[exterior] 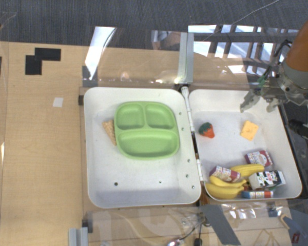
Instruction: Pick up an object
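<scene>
the hand (258, 102) hangs with fingers spread wide and nothing between them, over the far right corner of the right bin (222, 121). nearest it lies a yellow cheese wedge (249, 130), alone and well apart from the clutter; dropping straight onto it looks the cleanest grasp.

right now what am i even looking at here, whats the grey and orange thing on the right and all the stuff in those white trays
It is a robot arm with a two-finger gripper, seen by one fixed camera looking down at a slant. The gripper hangs over the back of the right bin, holding nothing. That bin holds a strawberry, a yellow cheese wedge, bananas, small cartons and a marker. The left bin holds a green divided plate with a cracker beside it.
</scene>
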Controlling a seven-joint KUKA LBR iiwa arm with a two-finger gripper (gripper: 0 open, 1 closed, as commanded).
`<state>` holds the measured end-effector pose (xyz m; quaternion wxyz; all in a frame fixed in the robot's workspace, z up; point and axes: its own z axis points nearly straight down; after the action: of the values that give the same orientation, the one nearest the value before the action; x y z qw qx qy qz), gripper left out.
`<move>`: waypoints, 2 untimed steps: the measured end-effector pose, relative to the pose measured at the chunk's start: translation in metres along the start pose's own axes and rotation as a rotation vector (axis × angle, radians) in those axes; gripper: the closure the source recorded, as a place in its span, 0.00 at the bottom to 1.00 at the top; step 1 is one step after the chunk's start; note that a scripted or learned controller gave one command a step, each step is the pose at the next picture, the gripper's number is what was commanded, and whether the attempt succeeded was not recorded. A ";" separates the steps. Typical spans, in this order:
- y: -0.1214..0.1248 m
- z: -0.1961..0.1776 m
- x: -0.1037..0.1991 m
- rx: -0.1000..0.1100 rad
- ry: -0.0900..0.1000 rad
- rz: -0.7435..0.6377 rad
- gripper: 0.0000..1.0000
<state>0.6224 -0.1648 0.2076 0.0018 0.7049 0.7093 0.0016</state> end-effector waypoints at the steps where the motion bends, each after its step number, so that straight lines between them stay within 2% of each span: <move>1: -0.008 0.111 -0.031 -0.004 -0.001 -0.151 0.00; 2: -0.004 0.096 -0.031 -0.014 -0.004 -0.152 1.00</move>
<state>0.6187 -0.1956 0.1111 0.0084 0.6489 0.7608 0.0050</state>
